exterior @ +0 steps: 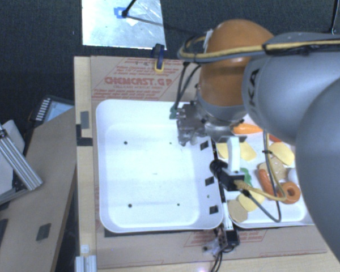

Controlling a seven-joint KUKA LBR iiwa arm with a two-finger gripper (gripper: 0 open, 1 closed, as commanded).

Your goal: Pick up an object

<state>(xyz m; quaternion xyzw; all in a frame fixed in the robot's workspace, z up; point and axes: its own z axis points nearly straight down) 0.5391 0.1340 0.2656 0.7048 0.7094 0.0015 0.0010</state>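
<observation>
Gripper (186, 126) over left bin (141, 174) edge, grip state can't tell. Toy foods (246, 152), e.g. orange piece (248, 128), sit in right bin (272, 220) at 3–4 o'clock of it; closing here prob. grabs nothing.

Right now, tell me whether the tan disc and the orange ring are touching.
Apart. In the camera view the tan disc lies at the left edge of the right bin, the orange ring well to its right, white floor between.
</observation>
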